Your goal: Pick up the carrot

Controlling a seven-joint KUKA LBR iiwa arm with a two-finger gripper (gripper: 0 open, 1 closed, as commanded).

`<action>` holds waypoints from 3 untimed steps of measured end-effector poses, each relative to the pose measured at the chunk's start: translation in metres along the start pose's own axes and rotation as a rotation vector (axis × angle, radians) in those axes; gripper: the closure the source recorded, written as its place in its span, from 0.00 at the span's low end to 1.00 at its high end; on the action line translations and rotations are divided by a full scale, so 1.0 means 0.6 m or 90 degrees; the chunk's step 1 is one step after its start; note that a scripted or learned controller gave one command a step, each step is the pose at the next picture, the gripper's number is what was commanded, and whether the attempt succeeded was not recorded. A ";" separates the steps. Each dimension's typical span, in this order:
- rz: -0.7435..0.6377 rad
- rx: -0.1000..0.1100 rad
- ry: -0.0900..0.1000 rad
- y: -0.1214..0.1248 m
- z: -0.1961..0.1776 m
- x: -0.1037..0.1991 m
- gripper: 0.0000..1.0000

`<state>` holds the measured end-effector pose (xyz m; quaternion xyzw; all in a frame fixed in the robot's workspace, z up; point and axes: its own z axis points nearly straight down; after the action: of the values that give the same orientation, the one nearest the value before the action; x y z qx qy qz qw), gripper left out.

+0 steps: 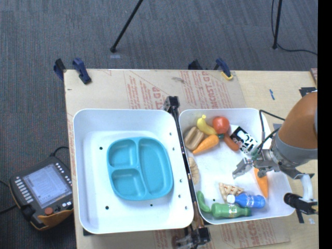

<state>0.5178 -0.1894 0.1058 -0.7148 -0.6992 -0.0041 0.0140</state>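
An orange carrot (pixel 262 185) lies pointing down near the right wall of the right bin (pixel 218 113). My gripper (pixel 250 170) hovers just above and left of the carrot's upper end, open, with nothing between its fingers. One finger (pixel 240 169) points down-left over bare bin floor. The other finger sits at the carrot's top. A second orange carrot-shaped piece (pixel 206 143) rests at the upper left of the same bin, beside a tan bun (pixel 193 136).
Also in the right bin are a banana (pixel 204 125), a tomato (pixel 221 124), a black-and-white block (pixel 243 137), a pizza slice (pixel 228 191), a blue bottle (pixel 252 201) and a green bottle (pixel 227 210). The left bin (pixel 88 139) holds a blue divided plate (pixel 139 168).
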 end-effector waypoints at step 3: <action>0.000 0.001 -0.001 0.000 -0.032 -0.001 1.00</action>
<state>0.5180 -0.1907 0.1250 -0.7150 -0.6990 -0.0033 0.0138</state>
